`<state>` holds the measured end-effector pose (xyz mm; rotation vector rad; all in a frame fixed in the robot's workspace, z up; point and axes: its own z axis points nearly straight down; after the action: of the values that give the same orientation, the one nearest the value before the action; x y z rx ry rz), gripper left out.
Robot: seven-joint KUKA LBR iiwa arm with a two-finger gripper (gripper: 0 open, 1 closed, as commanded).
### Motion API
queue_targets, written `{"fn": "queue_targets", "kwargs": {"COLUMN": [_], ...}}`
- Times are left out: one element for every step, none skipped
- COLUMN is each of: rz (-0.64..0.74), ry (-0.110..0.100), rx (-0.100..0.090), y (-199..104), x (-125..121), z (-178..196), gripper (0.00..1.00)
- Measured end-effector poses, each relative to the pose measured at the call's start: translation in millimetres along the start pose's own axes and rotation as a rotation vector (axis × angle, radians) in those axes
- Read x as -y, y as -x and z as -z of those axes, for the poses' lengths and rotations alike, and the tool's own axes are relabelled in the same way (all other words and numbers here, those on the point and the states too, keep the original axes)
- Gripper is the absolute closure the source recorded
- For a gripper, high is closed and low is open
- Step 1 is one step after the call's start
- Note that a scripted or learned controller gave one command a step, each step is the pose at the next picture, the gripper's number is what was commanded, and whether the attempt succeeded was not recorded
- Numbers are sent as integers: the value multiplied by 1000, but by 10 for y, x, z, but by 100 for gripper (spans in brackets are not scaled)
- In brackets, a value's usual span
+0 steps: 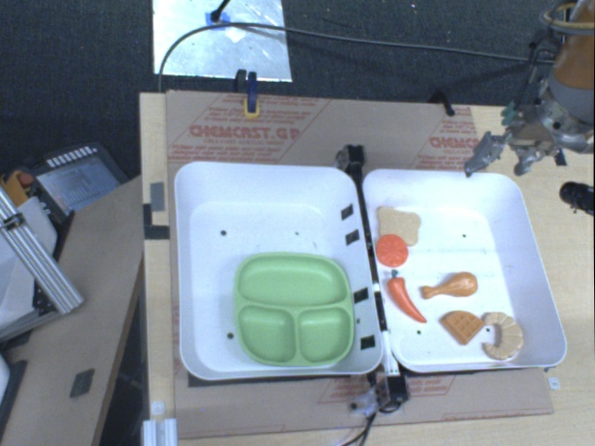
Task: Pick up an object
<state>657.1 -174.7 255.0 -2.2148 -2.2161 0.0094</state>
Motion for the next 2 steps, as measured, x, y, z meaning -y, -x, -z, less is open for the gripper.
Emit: {"fn": "queue_targets", "kwargs": {"rz": [3, 2], "ry": [12, 10], "rx": [2, 3], "y": [-7, -1], "x": [-20, -25], "z": [81, -329], "gripper": [0, 0]}}
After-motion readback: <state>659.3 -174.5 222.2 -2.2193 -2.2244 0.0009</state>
